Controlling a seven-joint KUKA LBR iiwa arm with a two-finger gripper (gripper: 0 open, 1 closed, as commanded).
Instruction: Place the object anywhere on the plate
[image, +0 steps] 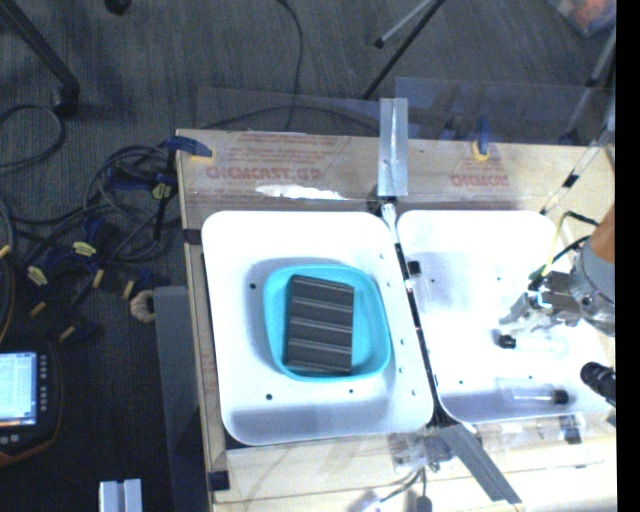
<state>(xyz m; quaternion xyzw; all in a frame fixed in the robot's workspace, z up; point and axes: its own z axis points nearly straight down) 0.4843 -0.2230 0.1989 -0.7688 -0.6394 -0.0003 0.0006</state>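
dark block rests on the blue plate

camera view: a dark grey ribbed block (320, 323) lies flat on the light blue plate (372, 335), well inside its rim, in the left white bin (228, 330). the gripper (530, 312) hangs over the right white bin (460, 300), near that bin's right side and well apart from the plate. nothing sits between its fingers; how wide they stand cannot be told. a clear syringe-like tube (530, 398) lies along the right bin's near edge.

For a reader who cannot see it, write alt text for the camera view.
A dark grey ribbed rectangular block lies on a light blue plate in the left shallow white bin. The grey arm's two-finger gripper hangs over the right white bin, apart from the block.
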